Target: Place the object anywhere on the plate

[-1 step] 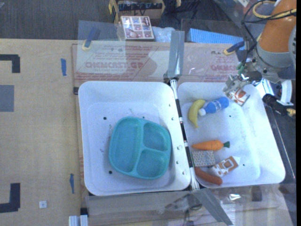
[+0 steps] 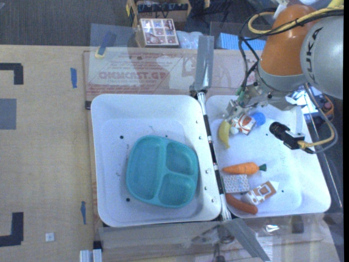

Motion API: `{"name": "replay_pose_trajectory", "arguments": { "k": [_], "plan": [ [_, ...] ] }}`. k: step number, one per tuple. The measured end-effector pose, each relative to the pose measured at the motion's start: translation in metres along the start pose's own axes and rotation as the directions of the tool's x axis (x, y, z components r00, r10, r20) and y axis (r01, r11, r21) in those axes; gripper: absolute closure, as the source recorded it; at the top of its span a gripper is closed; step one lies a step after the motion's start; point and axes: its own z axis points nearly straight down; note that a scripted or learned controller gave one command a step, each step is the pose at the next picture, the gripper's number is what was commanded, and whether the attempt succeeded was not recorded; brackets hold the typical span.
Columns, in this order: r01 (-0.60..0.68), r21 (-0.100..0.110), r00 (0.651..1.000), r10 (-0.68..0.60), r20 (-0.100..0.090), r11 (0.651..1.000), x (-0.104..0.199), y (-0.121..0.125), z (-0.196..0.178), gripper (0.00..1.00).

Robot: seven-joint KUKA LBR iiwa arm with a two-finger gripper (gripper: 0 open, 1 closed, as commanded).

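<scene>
Arm (image 2: 297, 42) is seen reaching in from three o'clock, its orange band tilted over the right bin (image 2: 313, 192). The gripper (image 2: 242, 107) is lowered at that bin's eleven o'clock corner; whether anything is held cannot be told. Just below it lie a small carton (image 2: 246, 124) and a banana (image 2: 223, 134). Toward six o'clock a carrot (image 2: 242, 168), a sponge (image 2: 236, 184), a second carton (image 2: 262, 192) and a sausage (image 2: 241, 203) are spread. The teal plate (image 2: 162, 171) sits in the left bin (image 2: 109, 113). A cardboard box (image 2: 158, 4) stands at twelve o'clock on the floor.
</scene>
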Motion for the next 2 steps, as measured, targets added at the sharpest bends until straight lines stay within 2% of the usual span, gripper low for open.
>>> {"name": "replay_pose_trajectory", "arguments": {
  "k": [1,2],
  "plan": [
    [0.177,0.001,0.984,-0.177,-0.001,0.984,0.094,0.000,0.001,1.00],
    [0.175,0.000,0.985,-0.175,0.000,0.985,0.156,-0.048,0.002,1.00]
  ]
}}
